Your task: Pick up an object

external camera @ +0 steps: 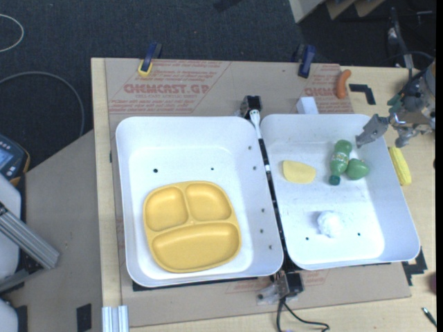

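From above I see two shallow white bins side by side on a cardboard-covered surface (208,78). The left bin (131,137) holds a yellow divided plate (192,225). The right bin (387,227) holds the loose things I could pick: a green bottle (339,159) near the bin's far right part, a rounder green piece (358,169) touching the bottle's right side, a flat yellow piece (298,172) to the bottle's left, and a crumpled white lump (329,223) nearer the front. My jaws (387,131) are at the right edge of the view, over the far right rim of that bin, and they look spread apart with nothing between them: one grey finger (372,130) points toward the bin, the other sits beside a yellow strip (401,165) lying on the rim. The bottle is the nearest target; it lies just left of the jaws and a little toward the front. Its long axis runs roughly from back to front, with the darker cap end pointing forward. I judge the approach turns on closing across that narrow width, without catching the green piece beside it.
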Motion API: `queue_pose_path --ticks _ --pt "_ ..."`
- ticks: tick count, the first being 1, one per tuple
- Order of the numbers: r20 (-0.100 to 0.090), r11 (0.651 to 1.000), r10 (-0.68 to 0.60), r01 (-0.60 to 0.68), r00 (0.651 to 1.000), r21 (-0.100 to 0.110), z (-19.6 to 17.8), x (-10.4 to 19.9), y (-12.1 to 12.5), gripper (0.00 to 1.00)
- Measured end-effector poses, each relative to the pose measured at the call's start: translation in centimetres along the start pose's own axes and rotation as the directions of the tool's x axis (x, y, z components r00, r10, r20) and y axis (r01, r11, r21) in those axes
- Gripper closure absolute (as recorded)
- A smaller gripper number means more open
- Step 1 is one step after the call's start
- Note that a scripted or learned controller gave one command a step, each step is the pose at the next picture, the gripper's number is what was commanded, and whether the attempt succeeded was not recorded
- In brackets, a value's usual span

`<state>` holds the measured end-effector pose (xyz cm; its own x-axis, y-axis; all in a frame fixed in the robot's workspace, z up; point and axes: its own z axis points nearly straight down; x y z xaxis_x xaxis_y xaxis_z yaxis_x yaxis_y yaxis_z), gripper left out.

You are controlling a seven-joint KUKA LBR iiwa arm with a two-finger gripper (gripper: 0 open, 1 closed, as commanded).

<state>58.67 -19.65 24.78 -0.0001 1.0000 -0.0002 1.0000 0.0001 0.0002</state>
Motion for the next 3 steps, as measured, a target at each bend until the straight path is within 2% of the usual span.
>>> queue_pose_path --ticks 1,2,3 --pt "-0.005 1.000 -0.001 0.001 1.000 0.011 13.3 2.4 -1.0 0.00" --pt "-0.001 1.000 0.001 -0.001 1.000 0.005 16.5 1.0 -0.2 0.00" --pt "-0.004 1.000 -0.005 0.005 1.000 0.004 16.3 6.8 -0.7 0.00"
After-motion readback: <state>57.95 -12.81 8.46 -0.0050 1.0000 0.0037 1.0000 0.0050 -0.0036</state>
